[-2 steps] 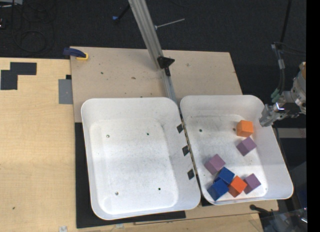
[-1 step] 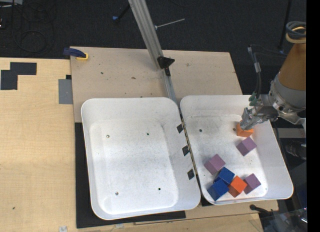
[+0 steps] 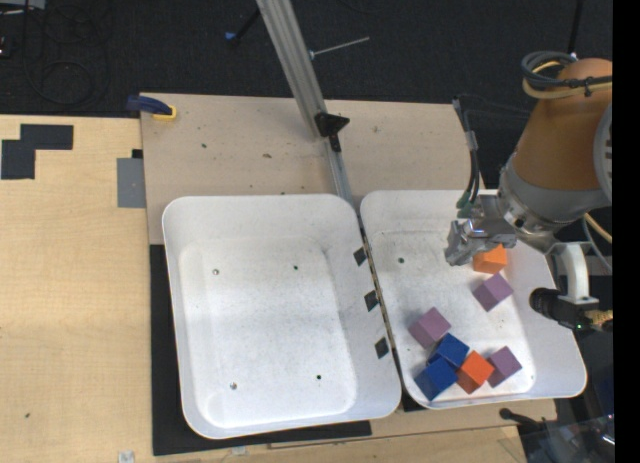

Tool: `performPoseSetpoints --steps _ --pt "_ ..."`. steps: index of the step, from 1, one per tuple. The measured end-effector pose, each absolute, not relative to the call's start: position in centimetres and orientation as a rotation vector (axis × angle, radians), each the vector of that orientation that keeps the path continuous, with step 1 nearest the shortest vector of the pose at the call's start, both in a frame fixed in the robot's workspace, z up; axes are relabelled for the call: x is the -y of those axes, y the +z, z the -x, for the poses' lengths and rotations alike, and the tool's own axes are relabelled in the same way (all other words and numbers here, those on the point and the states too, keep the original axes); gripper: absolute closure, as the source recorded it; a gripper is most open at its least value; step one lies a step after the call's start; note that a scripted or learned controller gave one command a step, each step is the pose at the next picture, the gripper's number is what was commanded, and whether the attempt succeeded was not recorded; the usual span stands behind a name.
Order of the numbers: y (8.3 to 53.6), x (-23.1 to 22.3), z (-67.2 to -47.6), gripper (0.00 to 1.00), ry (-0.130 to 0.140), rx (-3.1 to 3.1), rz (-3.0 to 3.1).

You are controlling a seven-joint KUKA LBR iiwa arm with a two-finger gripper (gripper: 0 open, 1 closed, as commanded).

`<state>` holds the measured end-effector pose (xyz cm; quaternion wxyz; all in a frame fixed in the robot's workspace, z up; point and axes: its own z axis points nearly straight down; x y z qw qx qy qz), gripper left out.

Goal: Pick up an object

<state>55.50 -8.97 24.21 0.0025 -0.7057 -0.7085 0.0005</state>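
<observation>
My gripper [image 3: 466,247] hangs over the upper middle of the right bin [image 3: 410,213], at the end of the grey and orange arm [image 3: 560,151]. An orange cube [image 3: 491,260] lies right beside it, touching or nearly touching its lower right side; whether the cube is gripped I cannot tell. Just below that sits a purple cube [image 3: 493,291]. Toward the bin's front lies a cluster: a purple cube [image 3: 430,327], two blue cubes [image 3: 452,349] [image 3: 435,378], an orange cube [image 3: 474,371] and a purple cube [image 3: 504,363].
The left bin [image 3: 260,311] adjoins the right one along a ridge with black clips [image 3: 370,299]. A slanted aluminium rail [image 3: 295,56] rises behind the bins. The wooden bench [image 3: 240,146] extends behind and to the left.
</observation>
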Motion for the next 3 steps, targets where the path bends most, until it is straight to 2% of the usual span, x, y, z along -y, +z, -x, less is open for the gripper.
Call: performPoseSetpoints --steps 1,2,3 --pt "24.0 3.1 -55.5 1.0 0.002 2.224 2.211" --pt "22.7 -2.2 -57.1 1.0 0.002 2.224 2.214" --pt "23.7 -7.5 -57.3 1.0 0.001 2.225 2.213"
